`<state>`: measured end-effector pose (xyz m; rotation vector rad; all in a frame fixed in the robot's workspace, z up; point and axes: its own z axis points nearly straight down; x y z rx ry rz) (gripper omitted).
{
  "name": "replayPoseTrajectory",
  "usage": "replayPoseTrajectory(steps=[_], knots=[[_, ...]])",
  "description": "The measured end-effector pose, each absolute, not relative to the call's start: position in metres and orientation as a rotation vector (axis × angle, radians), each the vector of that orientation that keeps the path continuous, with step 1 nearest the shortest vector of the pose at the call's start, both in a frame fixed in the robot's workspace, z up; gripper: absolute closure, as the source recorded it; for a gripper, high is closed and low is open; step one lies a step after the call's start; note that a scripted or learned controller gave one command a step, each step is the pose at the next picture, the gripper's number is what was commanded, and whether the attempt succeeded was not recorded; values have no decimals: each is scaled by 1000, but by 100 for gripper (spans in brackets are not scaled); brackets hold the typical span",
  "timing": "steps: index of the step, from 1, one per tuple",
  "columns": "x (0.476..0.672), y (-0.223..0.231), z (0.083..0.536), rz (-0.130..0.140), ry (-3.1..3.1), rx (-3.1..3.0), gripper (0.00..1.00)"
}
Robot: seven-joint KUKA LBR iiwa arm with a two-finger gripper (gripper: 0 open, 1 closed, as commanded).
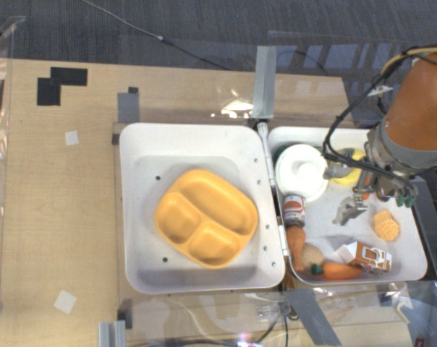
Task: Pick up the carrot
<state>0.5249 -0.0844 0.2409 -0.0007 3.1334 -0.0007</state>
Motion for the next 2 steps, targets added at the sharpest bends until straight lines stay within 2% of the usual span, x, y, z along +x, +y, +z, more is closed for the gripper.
replayPoseTrajectory(steps=[1,2], knots=[[513,-140,163,-1,3139,99,0],[579,-174,91,-5,3123,-147,0]])
